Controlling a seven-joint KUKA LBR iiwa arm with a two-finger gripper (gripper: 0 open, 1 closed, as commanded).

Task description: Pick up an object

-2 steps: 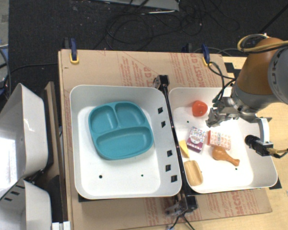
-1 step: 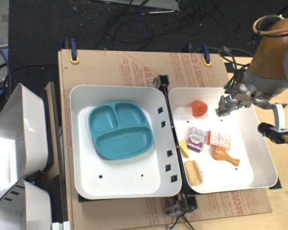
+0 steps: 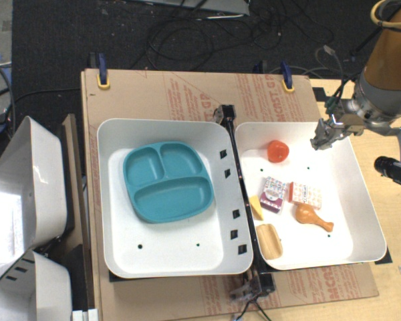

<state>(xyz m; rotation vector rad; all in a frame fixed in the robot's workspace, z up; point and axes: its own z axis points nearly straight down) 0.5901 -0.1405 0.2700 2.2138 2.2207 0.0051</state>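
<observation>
The fingers (image 3: 323, 139) hang over the far right corner of the right bin (image 3: 361, 179), small and dark against the white; whether they are spread or closed cannot be told, and nothing is seen between them. Behind them the grey wrist and orange-banded arm (image 3: 387, 59) reach in from the right. Nearest to the fingers lies a red tomato (image 3: 278, 151), a little to their left on the bin floor. Further toward the near side lie a purple-and-white box (image 3: 274, 194) just beside a red-patterned packet (image 3: 305, 193), an orange drumstick toy (image 3: 312, 216), a yellow piece (image 3: 255, 207) and a tan bread roll (image 3: 269, 240). The left bin (image 3: 120, 246) holds a teal divided plate (image 3: 168, 181). The step appears to be the approach, with nothing picked yet; the next move calls for choosing a target, likely the tomato, centring over it and descending.
</observation>
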